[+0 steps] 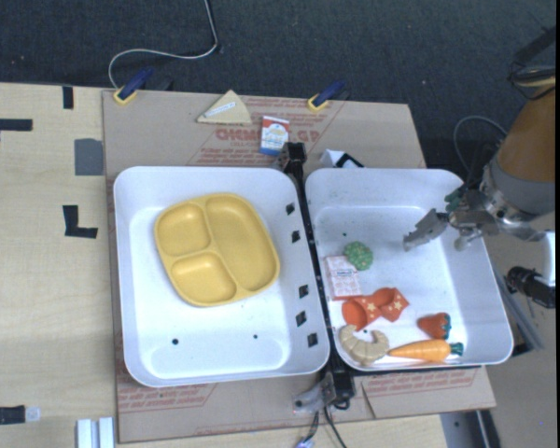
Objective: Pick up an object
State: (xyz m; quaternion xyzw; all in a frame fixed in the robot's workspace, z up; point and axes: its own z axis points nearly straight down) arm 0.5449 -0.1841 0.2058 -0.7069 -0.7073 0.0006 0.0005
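The right bin (392, 189) holds several small items near its front. There is a green lump (358, 255), a white and pink packet (341, 275), a red-orange piece (380, 303), a small red item (435, 325), an orange carrot (420, 350) and a beige curled piece (364, 343). My gripper (442, 234) hangs over the right part of this bin, to the right of the green lump and apart from it. Its fingers look open with nothing between them.
A yellow divided plate (217, 248) lies in the left bin (140, 325). Behind the bins, on the cardboard, sit a small red and white carton (274, 135) and a tan wedge (226, 109). Clamps (131, 87) and a white cable (168, 54) lie at the back.
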